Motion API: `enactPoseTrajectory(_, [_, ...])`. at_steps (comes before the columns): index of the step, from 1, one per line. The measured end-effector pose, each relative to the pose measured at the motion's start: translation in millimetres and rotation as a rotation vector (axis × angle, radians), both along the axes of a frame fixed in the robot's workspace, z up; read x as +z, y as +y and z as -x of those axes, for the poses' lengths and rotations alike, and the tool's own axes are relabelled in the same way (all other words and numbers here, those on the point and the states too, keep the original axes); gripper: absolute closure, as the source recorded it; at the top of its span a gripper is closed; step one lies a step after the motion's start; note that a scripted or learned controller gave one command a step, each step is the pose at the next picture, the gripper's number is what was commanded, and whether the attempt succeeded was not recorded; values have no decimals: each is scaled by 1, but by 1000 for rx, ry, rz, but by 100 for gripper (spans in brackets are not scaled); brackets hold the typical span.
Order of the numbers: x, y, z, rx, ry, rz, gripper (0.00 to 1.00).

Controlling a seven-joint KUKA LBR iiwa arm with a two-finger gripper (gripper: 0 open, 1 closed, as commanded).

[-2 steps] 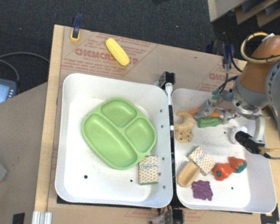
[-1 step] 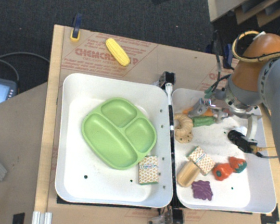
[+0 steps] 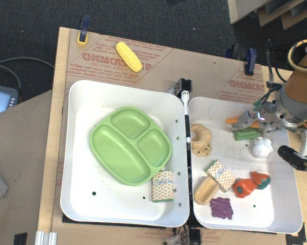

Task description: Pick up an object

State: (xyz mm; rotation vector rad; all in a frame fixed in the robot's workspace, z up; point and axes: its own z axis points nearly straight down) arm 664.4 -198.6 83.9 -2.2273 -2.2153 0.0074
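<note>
My gripper hangs over the far part of the right bin, reaching in from the right. Directly beneath and beside it lie a small orange piece and a green piece, both partly hidden by the gripper. Whether either is touched I cannot tell. A white lump sits just right of the green piece. Nearer the front are a red and orange toy, a purple grape bunch, a tan cylinder, a patterned box and a beige ring.
The left bin holds a green divided plate and a small patterned packet. A yellow corn cob lies on the cardboard behind the bins. A black clip sits where the bins meet.
</note>
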Motion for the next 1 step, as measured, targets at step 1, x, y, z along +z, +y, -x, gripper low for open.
enactPoseTrajectory(1, [0, 39, -1, 8, 4, -4, 0])
